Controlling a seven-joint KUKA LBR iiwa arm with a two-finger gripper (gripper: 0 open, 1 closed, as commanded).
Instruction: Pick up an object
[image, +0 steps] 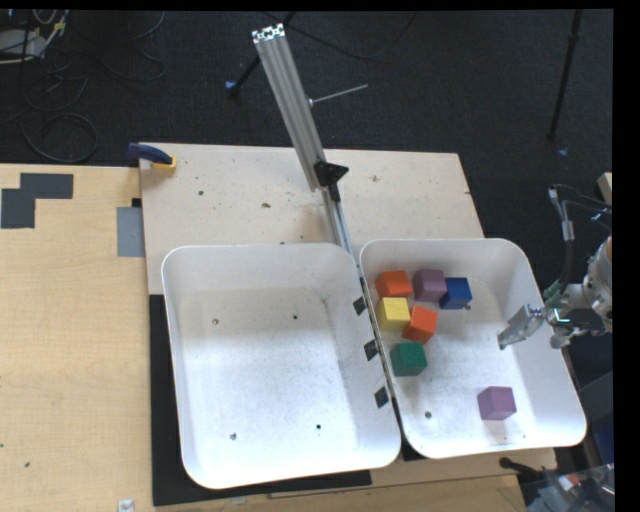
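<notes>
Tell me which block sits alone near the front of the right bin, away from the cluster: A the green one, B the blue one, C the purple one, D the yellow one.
C: the lone purple block lies by itself near the right bin's front corner, while the green block, blue block and yellow block crowd together by the divider.

White bins (200, 270) — purple cube (496, 402) — green cube (408, 358)

We see a robotics lab: a wooden surface (250, 200) bearing two white bins (180, 300), an aluminium rail (295, 105), and loose cables (60, 130) on dark carpet (450, 80).
</notes>
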